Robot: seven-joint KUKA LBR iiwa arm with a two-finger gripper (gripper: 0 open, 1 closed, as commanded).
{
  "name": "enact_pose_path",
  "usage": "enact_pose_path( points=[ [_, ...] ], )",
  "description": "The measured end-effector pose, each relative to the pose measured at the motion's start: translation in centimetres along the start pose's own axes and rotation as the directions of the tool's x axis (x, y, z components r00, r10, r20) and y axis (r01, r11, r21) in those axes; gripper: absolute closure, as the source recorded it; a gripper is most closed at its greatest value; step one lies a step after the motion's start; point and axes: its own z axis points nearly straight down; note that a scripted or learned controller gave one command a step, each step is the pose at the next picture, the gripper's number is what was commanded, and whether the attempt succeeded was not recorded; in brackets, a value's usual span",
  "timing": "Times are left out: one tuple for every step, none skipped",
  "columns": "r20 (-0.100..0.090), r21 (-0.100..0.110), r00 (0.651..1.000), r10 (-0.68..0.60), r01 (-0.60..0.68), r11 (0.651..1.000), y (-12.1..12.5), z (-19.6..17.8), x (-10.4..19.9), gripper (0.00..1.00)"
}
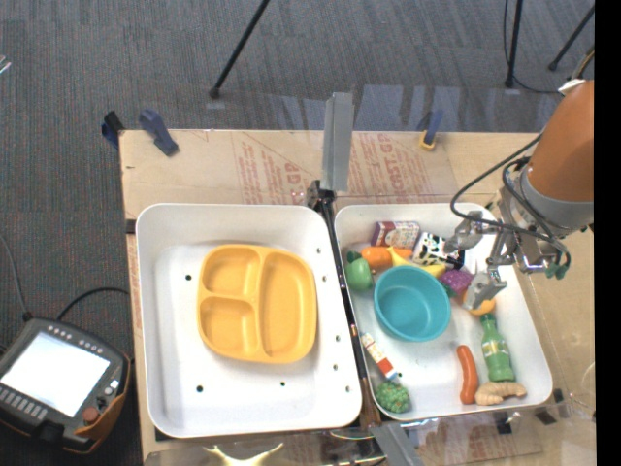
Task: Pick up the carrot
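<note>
Camera view shows the carrot [379, 257] lying unlifted in the right bin [539, 357], beside the blue bowl [412, 304], while my hand [482, 294] hovers apart over the bin's right side, grip state indeterminable; pickup outstanding.

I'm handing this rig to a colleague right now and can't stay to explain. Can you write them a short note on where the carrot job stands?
Claw: low over the right bin's right side, just right of the teal bowl, beside a purple toy. No carrot between its fingers; I cannot tell if they are open.

Carrot: lying in the right bin near its upper left, above the bowl's rim, next to a green round toy and below a small box.

Done: nothing picked yet.

Left: move the claw leftward across the bowl to the carrot, grasp and lift. Crowded neighbours may get in the way.
</note>
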Motion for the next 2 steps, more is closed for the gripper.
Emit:
enact_pose_path(
  points=[
    [-0.003,-0.006,0.906,-0.424,0.424,0.906,-5.7,11.2,2.2,0.0],
    [0.0,-0.004,0.92,-0.393,0.393,0.92,-5.5,13.5,1.2,0.0]
  ],
)
